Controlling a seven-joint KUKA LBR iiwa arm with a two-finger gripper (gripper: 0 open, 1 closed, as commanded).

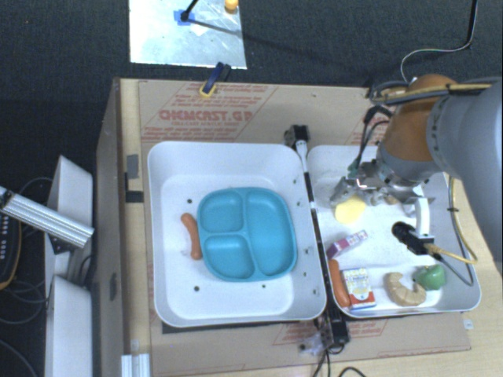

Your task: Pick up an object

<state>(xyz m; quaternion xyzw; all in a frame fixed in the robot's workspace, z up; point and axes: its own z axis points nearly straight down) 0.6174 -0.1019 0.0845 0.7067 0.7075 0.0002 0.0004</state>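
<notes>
Across the cardboard (212,116) under your bins, red print reads roughly "CHEMCAST GP". Your gripper (363,192) hangs in the right bin (464,289) just above a smooth round yellow object (350,210); whether it grasps it I cannot tell. A glossy blue sectioned plate (245,232) lies in the left bin (169,210).

arm (464,124) cropped right, hand (369,191) fingers hidden (wrist)

A sausage (191,235) lies left of the divided plate (245,232).
</notes>
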